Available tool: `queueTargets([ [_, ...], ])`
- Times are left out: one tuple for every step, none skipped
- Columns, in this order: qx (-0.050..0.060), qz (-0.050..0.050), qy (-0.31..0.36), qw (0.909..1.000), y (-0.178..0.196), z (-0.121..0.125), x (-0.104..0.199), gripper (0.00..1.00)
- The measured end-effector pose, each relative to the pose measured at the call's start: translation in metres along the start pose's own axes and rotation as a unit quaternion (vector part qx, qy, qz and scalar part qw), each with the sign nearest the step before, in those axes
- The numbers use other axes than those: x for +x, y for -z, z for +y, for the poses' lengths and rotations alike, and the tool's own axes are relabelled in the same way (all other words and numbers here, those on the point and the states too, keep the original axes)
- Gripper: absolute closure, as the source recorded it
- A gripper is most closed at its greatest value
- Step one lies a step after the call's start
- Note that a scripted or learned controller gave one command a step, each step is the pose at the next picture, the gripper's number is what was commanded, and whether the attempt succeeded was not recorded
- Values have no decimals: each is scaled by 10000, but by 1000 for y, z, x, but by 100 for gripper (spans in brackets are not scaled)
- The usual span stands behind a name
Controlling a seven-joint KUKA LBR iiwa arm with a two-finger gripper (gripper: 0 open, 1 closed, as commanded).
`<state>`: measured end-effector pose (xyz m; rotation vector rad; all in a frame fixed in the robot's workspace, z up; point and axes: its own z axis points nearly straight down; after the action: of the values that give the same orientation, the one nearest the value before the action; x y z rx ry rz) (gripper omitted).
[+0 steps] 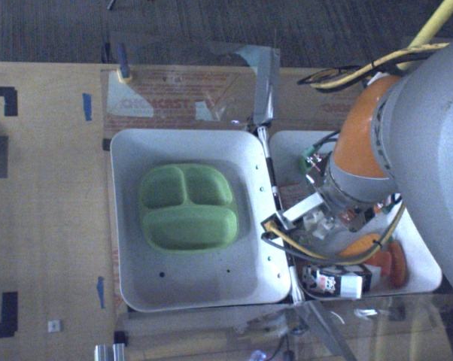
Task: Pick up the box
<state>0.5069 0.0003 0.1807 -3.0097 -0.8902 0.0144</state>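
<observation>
The box [339, 281] lies at the near edge of the right bin [287, 150], just under the end effector [317, 228], and a green plate [187, 207] sits in the left bin [129, 201].

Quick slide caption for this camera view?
Arm reaching low into the right bin over the box; green tray in the left bin.

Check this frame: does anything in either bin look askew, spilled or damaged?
Nothing looks spilled or broken. The green divided tray lies flat in the left bin. In the right bin, the box lies on its side against the near wall, crowded by orange items under the arm's wrist.
</observation>
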Motion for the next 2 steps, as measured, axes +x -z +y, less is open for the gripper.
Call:
queueTargets([
  [14,-9,-637,9980,0,17,-45,100],
  [-3,5,-923,9957,63,122,-8,100],
])
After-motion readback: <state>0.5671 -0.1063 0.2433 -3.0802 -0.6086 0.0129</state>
